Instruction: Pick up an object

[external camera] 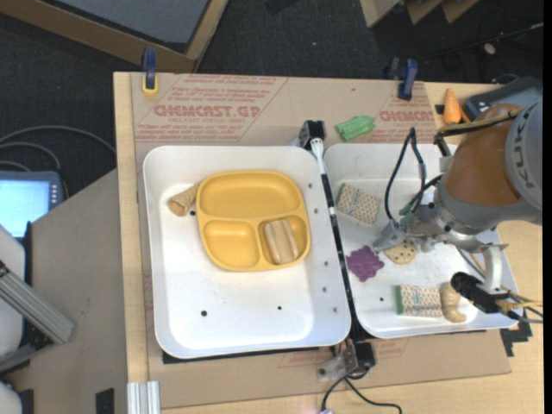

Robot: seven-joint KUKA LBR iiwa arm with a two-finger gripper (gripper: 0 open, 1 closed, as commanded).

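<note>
My gripper [404, 235] hangs low in the right bin [483, 166], on the grey arm that comes in from the right. Right under its tip lies a round tan speckled biscuit [399, 254], partly covered by it. A purple toy [364, 263] lies just left of the biscuit. A dotted beige pouch [358, 203] rests further back. Near the bin's front wall sit a green-edged patterned packet [420, 300] and a tan lump [453, 303].
The left bin [241, 317] holds a yellow divided plate [250, 197] with a tan roll [278, 240] in one compartment, and a tan piece [182, 201] beside the plate. A green object [355, 128] lies on the bench behind the bins. Black cables loop over the right bin.
</note>
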